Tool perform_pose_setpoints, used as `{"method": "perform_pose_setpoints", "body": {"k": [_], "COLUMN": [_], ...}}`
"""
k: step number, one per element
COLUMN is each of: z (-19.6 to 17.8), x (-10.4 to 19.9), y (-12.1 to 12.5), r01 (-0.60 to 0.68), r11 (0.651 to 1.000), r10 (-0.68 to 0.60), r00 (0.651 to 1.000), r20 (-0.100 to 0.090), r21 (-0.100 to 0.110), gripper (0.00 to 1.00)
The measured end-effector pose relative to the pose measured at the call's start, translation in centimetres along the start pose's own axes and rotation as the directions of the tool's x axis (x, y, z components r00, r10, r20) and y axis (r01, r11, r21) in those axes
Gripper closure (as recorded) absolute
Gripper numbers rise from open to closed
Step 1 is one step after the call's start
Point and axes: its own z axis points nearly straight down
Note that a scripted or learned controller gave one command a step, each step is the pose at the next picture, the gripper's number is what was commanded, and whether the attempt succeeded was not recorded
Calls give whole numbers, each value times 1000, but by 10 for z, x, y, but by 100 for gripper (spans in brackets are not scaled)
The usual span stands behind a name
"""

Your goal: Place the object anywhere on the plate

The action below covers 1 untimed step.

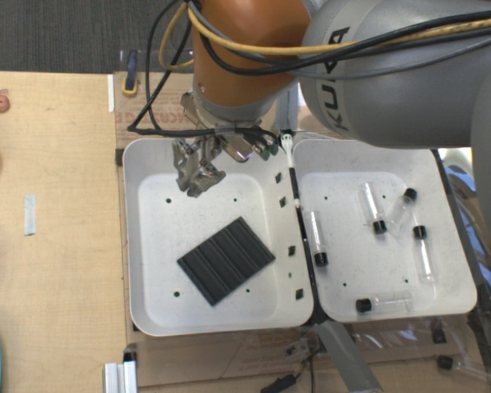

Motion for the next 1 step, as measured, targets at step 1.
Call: {"method": "perform_pose_setpoints", "body": {"k": [1], "z": [33], "x": [29], "y": [17], "r01": [146], "r11": [989], "r10": [-146], "r00": [989], "r20": [-1], "r21": [0], "gripper": [100]}}
